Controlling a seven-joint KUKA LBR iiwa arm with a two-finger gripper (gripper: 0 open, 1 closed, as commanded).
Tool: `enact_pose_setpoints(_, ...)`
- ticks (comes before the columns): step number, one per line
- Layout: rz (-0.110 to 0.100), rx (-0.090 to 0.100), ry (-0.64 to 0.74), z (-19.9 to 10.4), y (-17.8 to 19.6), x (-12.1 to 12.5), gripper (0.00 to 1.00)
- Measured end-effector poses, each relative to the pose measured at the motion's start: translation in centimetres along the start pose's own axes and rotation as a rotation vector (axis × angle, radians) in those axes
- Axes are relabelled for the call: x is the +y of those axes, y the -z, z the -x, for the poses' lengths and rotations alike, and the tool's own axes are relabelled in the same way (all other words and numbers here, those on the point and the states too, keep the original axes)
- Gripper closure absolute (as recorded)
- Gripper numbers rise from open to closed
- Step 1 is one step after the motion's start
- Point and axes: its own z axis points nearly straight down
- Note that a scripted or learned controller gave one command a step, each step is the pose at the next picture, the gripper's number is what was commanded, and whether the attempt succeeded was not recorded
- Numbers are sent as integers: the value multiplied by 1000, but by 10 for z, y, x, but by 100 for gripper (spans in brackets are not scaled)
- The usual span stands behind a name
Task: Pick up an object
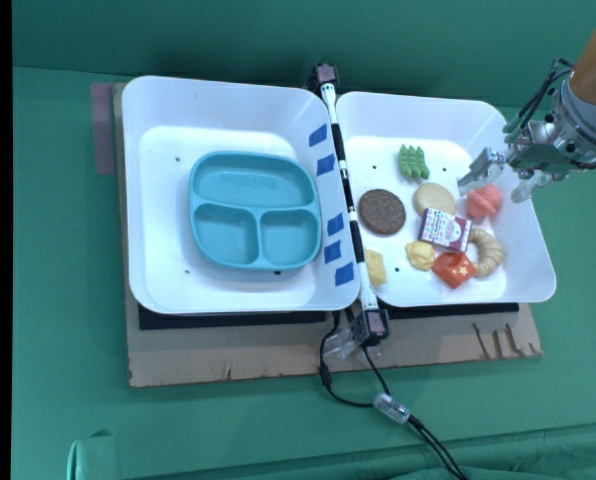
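My gripper (498,178) hangs open over the right side of the right bin (448,118), its two fingers spread with nothing between them. Just below it lies a pink-orange round toy (484,201). Further objects in this bin: a green ridged piece (412,161), a dark brown cookie (382,211), a beige round biscuit (434,198), a small red-and-white carton (445,229), a tan pretzel-like ring (488,250), a red block (454,268), a yellow lump (420,255) and a yellow wedge (376,266).
The left bin (158,118) holds a teal divided tray (255,211). A black-and-white bar with blue tape marks (336,198) runs between the bins. Cables (378,388) trail off the front of the brown base board.
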Motion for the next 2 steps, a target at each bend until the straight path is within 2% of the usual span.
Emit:
enact_pose_setpoints(1,-1,-3,-1,54,-145,40,0)
enact_pose_setpoints(2,13,-9,-7,57,-130,43,100)
